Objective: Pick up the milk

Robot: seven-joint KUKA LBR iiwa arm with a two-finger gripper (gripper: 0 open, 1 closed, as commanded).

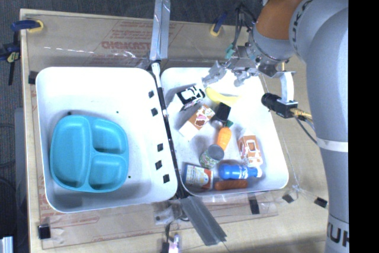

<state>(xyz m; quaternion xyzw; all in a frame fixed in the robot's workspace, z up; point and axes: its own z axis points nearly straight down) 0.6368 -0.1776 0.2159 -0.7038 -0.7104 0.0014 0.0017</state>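
Approach is the step I'm judging us to be in: the tool [231, 71] is hovering over the far end of the right bin [278, 145], and I'm seeing nothing pinched in it; spread or pressed together, I cannot tell. I'm taking the milk [201, 118] for the small carton lying near the bin's left wall, beside the carrot [223, 138], so I'm planning a shift left and down
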